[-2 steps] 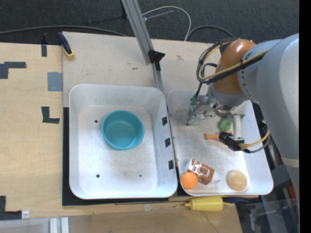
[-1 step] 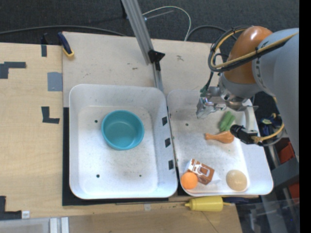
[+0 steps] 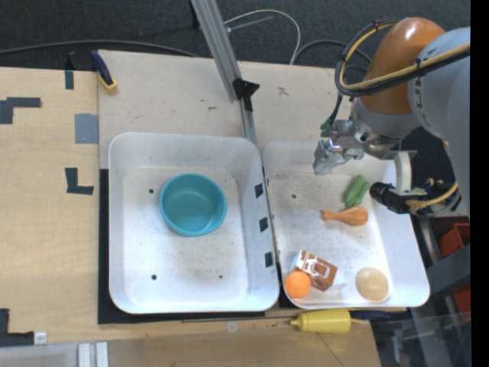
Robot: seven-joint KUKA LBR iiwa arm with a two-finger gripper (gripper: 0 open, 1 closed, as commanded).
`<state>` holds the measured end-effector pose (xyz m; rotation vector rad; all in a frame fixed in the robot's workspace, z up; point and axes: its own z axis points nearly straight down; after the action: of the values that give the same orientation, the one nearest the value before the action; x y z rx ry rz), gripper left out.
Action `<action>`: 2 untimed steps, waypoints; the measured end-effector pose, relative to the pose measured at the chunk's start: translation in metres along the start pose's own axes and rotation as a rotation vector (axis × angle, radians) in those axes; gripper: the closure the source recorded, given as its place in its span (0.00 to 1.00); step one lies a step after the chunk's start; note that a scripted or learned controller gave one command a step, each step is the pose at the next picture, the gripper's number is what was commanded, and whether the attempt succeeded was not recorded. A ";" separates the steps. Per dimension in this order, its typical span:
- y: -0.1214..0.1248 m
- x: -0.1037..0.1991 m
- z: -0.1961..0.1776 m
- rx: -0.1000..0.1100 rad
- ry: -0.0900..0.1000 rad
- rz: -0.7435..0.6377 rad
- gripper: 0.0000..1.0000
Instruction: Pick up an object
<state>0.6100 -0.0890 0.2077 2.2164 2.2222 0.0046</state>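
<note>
My gripper (image 3: 328, 161) hangs over the far part of the right bin (image 3: 306, 167), with nothing visibly between its fingers. In that bin lie a green vegetable (image 3: 356, 190), an orange drumstick-shaped toy (image 3: 346, 216), a brown and white packet (image 3: 316, 270), an orange ball (image 3: 298, 284) and a pale round object (image 3: 372, 283). The green vegetable is just to the right of and nearer than the gripper. A teal bowl (image 3: 192, 204) sits upright in the left bin (image 3: 137, 281).
A yellow bottle (image 3: 324, 321) lies on the bench in front of the right bin. A grey metal pole (image 3: 220, 44) slants from the top down to the divide between the bins. Cables loop behind the arm.
</note>
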 end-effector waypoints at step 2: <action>-0.016 0.046 -0.056 0.006 0.001 -0.003 1.00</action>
<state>0.5940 -0.0428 0.2631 2.2171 2.2286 -0.0016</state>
